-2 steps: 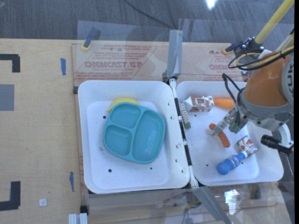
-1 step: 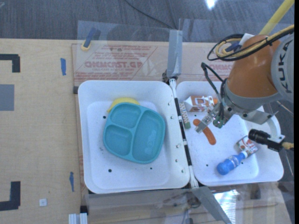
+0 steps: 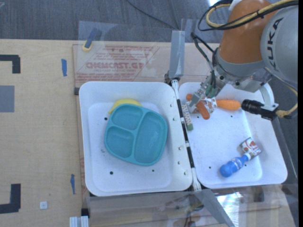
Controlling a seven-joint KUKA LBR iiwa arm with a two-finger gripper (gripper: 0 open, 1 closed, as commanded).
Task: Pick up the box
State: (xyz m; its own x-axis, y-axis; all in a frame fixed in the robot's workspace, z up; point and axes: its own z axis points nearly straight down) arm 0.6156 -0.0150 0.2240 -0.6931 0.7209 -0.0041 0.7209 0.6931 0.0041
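Two white bins sit on a light wood worktop point(image 3: 38, 126).
The jaws point(image 3: 204, 94) hang over the right bin point(image 3: 265, 174); I cannot tell their state. The thin box point(image 3: 187, 116) lies just beside them.

Wooden bench point(image 3: 38, 141) with two white bins point(image 3: 90, 141) point(image 3: 270, 145) side by side.
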